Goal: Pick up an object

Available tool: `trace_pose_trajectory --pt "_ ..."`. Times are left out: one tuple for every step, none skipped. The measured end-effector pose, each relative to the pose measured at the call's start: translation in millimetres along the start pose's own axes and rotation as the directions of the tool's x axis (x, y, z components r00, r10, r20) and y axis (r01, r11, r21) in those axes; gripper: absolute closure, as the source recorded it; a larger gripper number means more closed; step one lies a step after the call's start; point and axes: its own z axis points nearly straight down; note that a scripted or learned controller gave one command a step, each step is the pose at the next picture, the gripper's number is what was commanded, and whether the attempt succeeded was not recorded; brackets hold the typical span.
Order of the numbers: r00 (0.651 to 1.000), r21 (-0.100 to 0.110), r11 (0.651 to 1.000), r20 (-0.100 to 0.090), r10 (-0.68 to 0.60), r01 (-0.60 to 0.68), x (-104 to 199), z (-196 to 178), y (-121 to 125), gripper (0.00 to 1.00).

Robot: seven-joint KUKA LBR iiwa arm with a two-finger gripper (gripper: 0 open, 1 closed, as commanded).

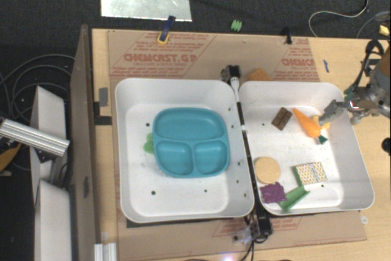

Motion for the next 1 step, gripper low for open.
trace_pose_trajectory --pt "1.000 0.006 1.000 -0.003 -0.004 0.004 16.4 118.3 32.6 0.00"
